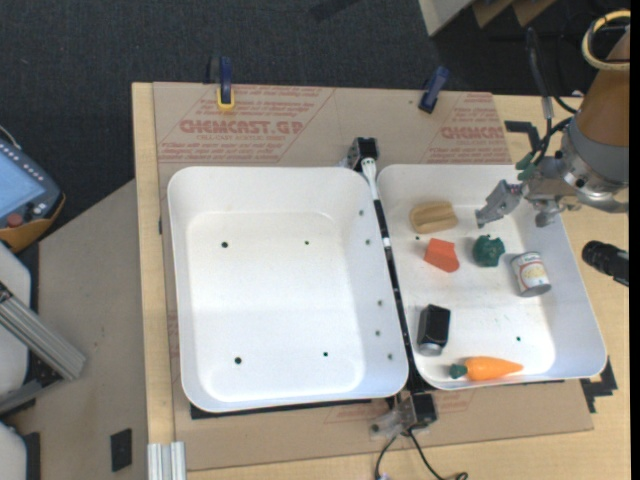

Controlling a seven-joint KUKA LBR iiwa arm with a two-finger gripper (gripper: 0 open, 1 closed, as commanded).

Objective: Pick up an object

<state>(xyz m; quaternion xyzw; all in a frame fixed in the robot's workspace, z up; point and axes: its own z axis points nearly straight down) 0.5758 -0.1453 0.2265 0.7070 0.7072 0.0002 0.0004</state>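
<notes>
The right bin (570,318) holds several objects. A tan block (433,216) lies near its back, with a red block (442,256) and a small dark green object (488,251) just in front of it. A silver can (529,273) lies on its side to the right. A black box (433,328) and an orange carrot (485,369) sit near the front edge. My gripper (520,208) hangs over the bin's back right, above and behind the green object. It is open, with nothing between its fingers.
The left bin (200,268) adjoins the right one along a black divider strip (388,268). Both rest on a brown board held by blue clamps (224,80) at the back. The arm's orange band (610,118) rises at the right edge.
</notes>
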